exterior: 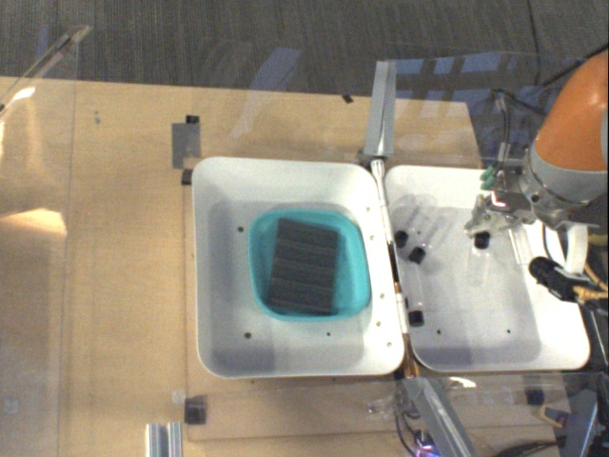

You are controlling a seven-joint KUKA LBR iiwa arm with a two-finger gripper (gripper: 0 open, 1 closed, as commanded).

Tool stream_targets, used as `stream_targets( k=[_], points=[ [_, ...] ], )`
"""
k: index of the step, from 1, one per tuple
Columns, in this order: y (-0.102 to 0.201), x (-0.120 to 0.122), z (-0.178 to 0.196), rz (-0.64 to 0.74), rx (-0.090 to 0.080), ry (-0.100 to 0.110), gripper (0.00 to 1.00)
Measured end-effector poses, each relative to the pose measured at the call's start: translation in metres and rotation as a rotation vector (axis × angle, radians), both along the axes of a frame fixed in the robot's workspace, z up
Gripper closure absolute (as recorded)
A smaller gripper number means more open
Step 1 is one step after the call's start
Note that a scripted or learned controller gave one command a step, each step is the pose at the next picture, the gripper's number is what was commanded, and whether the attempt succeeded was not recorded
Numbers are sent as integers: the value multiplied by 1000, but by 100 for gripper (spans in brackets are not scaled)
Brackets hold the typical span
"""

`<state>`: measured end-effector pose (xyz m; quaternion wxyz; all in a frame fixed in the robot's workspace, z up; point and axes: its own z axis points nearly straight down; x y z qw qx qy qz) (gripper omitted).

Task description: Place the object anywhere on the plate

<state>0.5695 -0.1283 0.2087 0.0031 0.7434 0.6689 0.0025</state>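
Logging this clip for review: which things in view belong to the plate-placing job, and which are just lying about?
Belongs to the job:
- dark ridged block, lying on the plate
- teal plate, in the left bin
- gripper, over the right bin

Lying about:
- two small black bits in the right bin, near its left wall

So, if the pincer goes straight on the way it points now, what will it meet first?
Probably the bare white floor of the right bin: the pincer seems to point down over it. Its height is unclear from this view.
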Motion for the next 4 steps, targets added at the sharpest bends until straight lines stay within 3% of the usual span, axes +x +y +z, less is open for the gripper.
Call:
stream_targets(
  k=[1, 2, 3, 4],
  points=[
    [95, -60, -4, 321, 0, 3, 100],
    [152, 36, -23, 423, -1, 1, 100],
    [152, 36, -23, 423, -1, 1, 0],
    [142, 48, -22, 407, -2, -1, 0]
  ],
)
